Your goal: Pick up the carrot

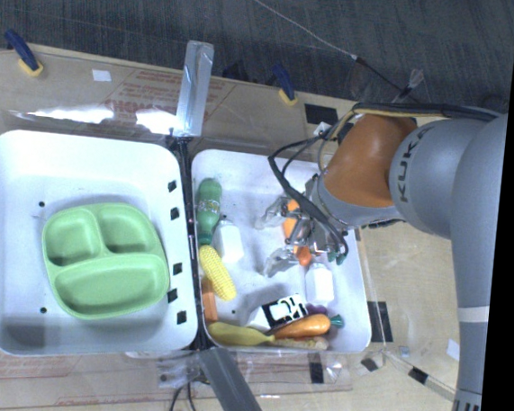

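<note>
Camera view: the gripper (pixel 297 242) hangs low in the right bin (pixel 355 295), its fingers spread around a small orange piece I cannot identify. Well apart, the carrot (pixel 303 326) lies along the bin's near wall, beside a banana (pixel 237 335). Corn (pixel 217 272) rests left of it.

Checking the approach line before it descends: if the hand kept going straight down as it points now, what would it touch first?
Probably the small orange piece beneath the hand, not the carrot nearer the front wall; depth is unclear.
</note>
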### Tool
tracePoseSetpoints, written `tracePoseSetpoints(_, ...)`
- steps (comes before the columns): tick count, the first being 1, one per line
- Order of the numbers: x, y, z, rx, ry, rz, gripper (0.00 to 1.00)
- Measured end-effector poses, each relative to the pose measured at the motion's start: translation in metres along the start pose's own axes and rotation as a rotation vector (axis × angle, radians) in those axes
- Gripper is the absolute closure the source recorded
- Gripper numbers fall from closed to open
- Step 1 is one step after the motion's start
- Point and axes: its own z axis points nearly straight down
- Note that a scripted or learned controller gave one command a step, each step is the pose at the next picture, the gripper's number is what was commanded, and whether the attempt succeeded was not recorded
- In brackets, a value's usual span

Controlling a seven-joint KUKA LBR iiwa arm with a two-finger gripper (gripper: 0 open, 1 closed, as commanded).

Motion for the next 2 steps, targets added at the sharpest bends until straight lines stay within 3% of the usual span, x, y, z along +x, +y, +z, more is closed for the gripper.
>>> tracePoseSetpoints(1,-0.001,0.000,-0.012,0.003,-0.002,-0.006,1.00)
tracePoseSetpoints(2,-0.017,0.026,-0.068,0.002,-0.004,0.334,1.00)
